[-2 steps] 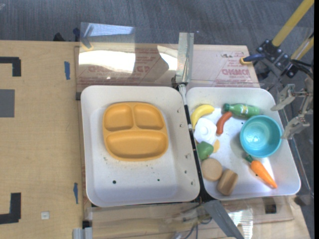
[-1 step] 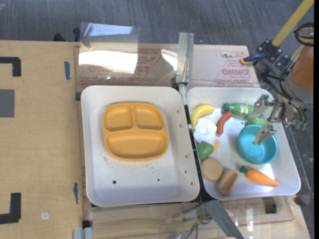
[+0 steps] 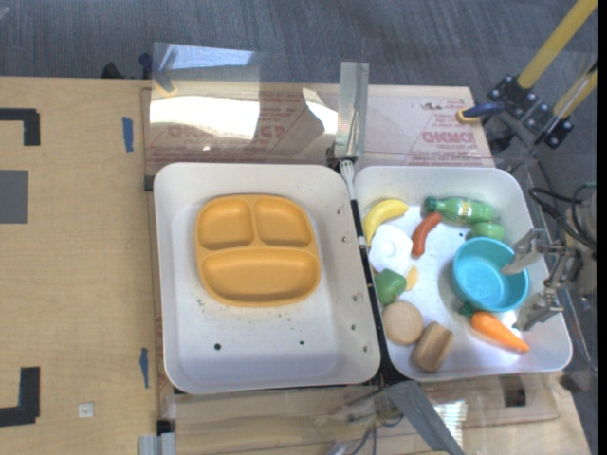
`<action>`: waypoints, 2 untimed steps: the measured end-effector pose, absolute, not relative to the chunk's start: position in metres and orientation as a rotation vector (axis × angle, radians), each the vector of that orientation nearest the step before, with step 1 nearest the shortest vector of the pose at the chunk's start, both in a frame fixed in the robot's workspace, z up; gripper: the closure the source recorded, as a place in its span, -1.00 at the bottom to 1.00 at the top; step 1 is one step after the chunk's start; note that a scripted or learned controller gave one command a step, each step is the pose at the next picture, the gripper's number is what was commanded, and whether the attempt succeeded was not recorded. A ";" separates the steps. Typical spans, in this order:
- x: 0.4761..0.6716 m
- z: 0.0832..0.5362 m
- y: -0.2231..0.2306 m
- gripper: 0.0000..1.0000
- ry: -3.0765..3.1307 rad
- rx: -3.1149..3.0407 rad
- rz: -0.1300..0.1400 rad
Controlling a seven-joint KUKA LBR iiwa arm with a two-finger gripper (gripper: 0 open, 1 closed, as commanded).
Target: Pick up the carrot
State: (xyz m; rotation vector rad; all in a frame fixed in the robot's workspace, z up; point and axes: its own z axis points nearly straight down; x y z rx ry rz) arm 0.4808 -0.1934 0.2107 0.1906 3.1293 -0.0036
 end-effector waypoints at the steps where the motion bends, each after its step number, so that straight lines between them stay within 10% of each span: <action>1: 0.494 0.101 -0.148 -1.00 3.127 0.287 0.002; 2: 0.481 0.168 -0.205 -1.00 3.122 0.253 -0.006</action>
